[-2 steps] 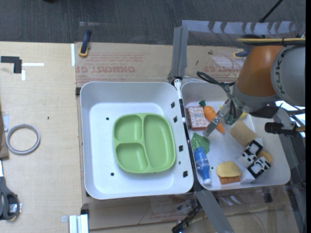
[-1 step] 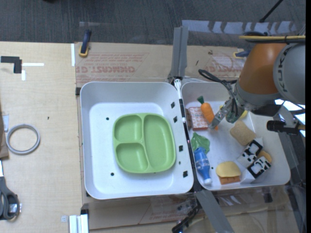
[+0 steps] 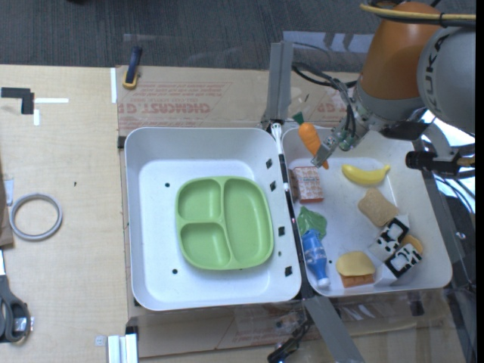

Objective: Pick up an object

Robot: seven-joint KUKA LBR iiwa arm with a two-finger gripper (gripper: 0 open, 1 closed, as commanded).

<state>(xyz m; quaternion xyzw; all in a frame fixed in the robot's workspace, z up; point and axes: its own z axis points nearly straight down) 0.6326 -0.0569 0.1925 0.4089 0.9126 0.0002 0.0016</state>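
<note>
At the near edge of the right bin point(image 3: 435, 274) lie a sandwich point(image 3: 355, 268) and a blue tube point(image 3: 314, 257), the tube along the bin's left wall; just right of the sandwich sit two black-and-white blocks point(image 3: 398, 248), touching each other; above the tube is a green leafy piece point(image 3: 311, 222); further in, a tan bread-like piece point(image 3: 376, 206) lies near the blocks, a red packet point(image 3: 308, 184) rests by the left wall, and a banana point(image 3: 365, 174) lies mid-bin. The left bin point(image 3: 144, 225) holds a green divided plate point(image 3: 224, 222) at its middle. On the bench point(image 3: 60, 150) to the far left lies a tape ring point(image 3: 33, 216). At the far end of the right bin a carrot point(image 3: 309, 138) lies tilted near the corner; the gripper point(image 3: 327, 154) hangs just beside it, its tips low by the carrot's right side; whether its fingers are parted or closed I cannot tell, and nothing is seen between them. Behind rises the arm point(image 3: 408, 51), orange above the wrist.
</note>
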